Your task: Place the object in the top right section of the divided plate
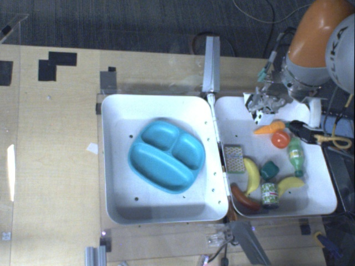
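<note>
Fingers [262,104] hanging over the far left corner of the right bin [328,203], apart or together impossible to tell. Just below them, lying in that bin, a carrot [268,129] touching a red ball [280,139]; nearer, a green bottle [295,156], two bananas [253,174], a teal block [270,169], a small can [269,193]. Blue divided plate [166,155] flat in the left bin [113,204], well apart from all of these.

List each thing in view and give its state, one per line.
Divided plate: in left bin, all sections bare.
Hand: above right bin's far edge, near the carrot.
Carrot: lying flat.
Green bottle: lying on its side.
Banana: lying, whole.
Can: upright.
</note>
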Robot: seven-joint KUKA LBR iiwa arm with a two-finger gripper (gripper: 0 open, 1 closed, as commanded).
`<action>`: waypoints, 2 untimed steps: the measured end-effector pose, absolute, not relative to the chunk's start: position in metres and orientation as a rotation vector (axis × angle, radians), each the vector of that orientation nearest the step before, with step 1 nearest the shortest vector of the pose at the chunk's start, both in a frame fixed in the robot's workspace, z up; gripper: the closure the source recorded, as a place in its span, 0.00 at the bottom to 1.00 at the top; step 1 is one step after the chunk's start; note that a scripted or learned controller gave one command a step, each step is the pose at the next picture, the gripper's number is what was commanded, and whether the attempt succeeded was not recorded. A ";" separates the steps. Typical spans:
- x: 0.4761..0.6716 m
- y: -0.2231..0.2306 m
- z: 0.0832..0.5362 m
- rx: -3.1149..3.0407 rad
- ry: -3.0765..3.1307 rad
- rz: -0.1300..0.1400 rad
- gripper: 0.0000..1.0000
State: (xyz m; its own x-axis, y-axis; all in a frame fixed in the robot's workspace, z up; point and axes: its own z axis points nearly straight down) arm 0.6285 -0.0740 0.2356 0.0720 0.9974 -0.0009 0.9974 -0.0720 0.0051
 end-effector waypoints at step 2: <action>0.597 0.094 0.185 2.167 2.272 0.006 1.00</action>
State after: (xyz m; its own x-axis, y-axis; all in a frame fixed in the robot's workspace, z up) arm 0.5973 0.0941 0.1853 -0.0473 0.9989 0.0016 0.9989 0.0473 0.0034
